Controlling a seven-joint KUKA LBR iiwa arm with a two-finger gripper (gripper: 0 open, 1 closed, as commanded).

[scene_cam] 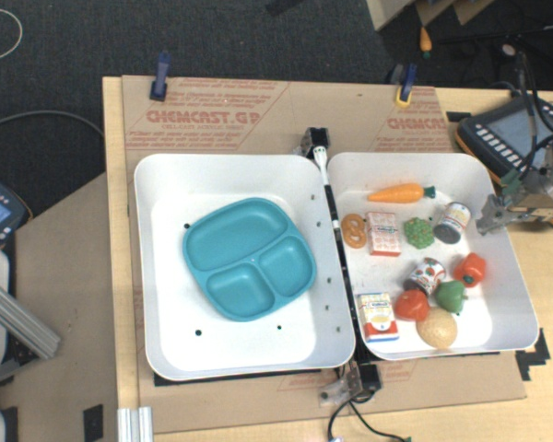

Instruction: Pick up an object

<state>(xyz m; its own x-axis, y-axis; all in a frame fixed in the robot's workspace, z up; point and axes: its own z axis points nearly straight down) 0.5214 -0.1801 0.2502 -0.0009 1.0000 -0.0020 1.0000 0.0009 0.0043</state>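
Toys crowd your right bin (507, 334): tomato (411, 305), potato (438, 330) and green pepper (451, 296) touch, so you risk nudging neighbours; gripper (494, 217) at rim, jaws' state unclear.

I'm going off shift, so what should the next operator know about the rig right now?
Gripper: at the right bin's right rim, near the tin can; whether it is open or shut cannot be told, and nothing is seen held.
Right bin holds: carrot, pretzel, two small cartons, broccoli, second can, red pepper, green pepper, tomato, potato.
Left bin: teal divided plate.
Done: nothing lifted. Left: grasp and raise one object.
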